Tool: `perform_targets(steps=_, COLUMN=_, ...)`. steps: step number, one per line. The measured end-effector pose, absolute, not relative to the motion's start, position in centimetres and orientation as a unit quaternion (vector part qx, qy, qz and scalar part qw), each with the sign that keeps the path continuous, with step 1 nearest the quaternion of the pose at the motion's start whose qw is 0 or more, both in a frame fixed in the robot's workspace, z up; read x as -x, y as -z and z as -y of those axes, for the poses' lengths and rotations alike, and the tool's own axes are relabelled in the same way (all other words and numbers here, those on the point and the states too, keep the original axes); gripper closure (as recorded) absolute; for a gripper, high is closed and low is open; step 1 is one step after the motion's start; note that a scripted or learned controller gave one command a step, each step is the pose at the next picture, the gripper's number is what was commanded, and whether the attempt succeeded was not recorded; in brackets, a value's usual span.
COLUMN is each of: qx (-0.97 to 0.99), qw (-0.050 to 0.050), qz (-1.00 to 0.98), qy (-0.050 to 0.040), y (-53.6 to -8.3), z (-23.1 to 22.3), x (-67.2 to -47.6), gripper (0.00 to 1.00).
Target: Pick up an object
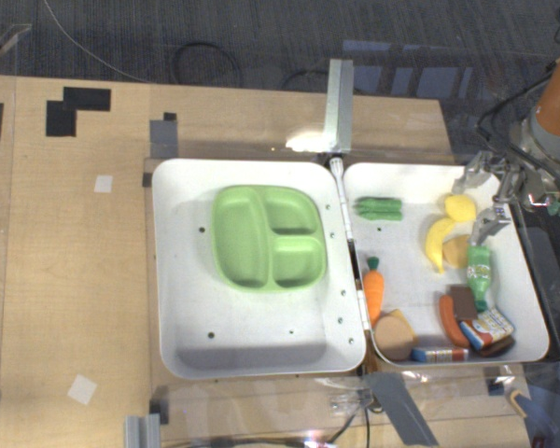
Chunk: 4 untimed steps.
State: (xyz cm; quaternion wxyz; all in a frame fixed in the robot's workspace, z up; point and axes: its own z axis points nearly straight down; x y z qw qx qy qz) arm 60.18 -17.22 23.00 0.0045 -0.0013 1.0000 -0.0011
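On the pale wooden bench [65, 278] two shallow white bins sit side by side, and the right-hand bin [406, 250] serves as the landmark for everything here. The left-hand bin [182, 334] touches its left wall and carries a light green plastic divided plate [266, 236]. Inside the right-hand bin, a dark green ridged vegetable piece [379, 208] lies near the upper left corner, an orange toy carrot with a green top [373, 289] lies along the left wall, and a tan rounded bread-like lump [395, 332] rests in the lower left corner. A yellow toy banana [436, 240] curves through the upper middle, with a small round yellow fruit [460, 207] just above it. A green plastic bottle [479, 273] stands near the right wall, and below it a jumble of small items, including a red sausage-like piece [451, 319] and a printed packet [493, 325], crowds the lower right corner. The grey metal gripper [490, 215] hangs over the bin's upper right part, just above the bottle; whether the jaws are spread or pressed together I cannot tell, and nothing is visibly pinched between them.
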Motion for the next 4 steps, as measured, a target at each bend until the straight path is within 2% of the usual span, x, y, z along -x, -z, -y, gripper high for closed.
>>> perform_targets(steps=1, qx=0.019, qw=0.009, qz=-1.000, qy=0.0019, y=-9.1, z=17.5, x=-62.8, gripper=0.00)
perform_targets(steps=2, qx=0.031, qw=0.006, qz=-1.000, qy=0.0012, y=-8.8, z=16.8, x=-61.5, gripper=0.00)
perform_targets(steps=3, qx=0.041, qw=0.006, qz=-0.999, qy=0.0008, y=-8.9, z=15.4, x=-63.5, gripper=0.00)
perform_targets(steps=4, qx=0.100, qw=0.006, qz=-0.995, qy=0.0015, y=-8.9, z=16.7, x=-63.2, gripper=0.00)
